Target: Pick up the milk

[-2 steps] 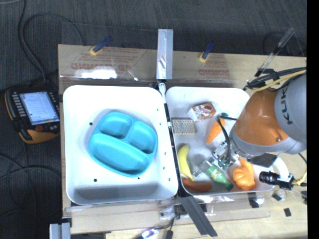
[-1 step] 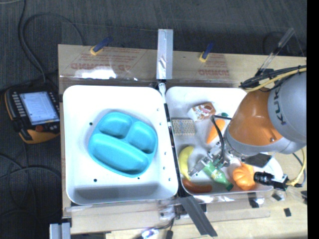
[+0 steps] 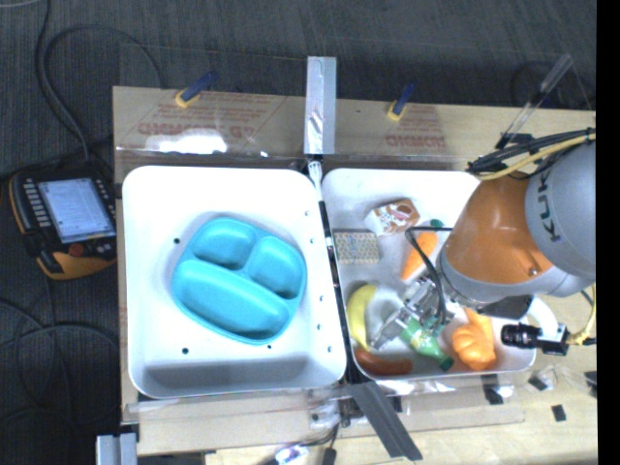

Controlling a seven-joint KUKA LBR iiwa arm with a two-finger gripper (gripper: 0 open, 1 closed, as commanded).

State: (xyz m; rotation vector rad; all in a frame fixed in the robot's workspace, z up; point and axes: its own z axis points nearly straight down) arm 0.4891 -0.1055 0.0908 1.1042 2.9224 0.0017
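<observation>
End effector [image 3: 405, 320] low in right bin [image 3: 360, 194], apparently among toy food [image 3: 360, 313]

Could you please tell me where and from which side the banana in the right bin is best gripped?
Take the banana across its middle, coming straight down from above. It lies flat with its long curve running beside the right bin's left wall, so closing across its narrow width looks safest.
</observation>
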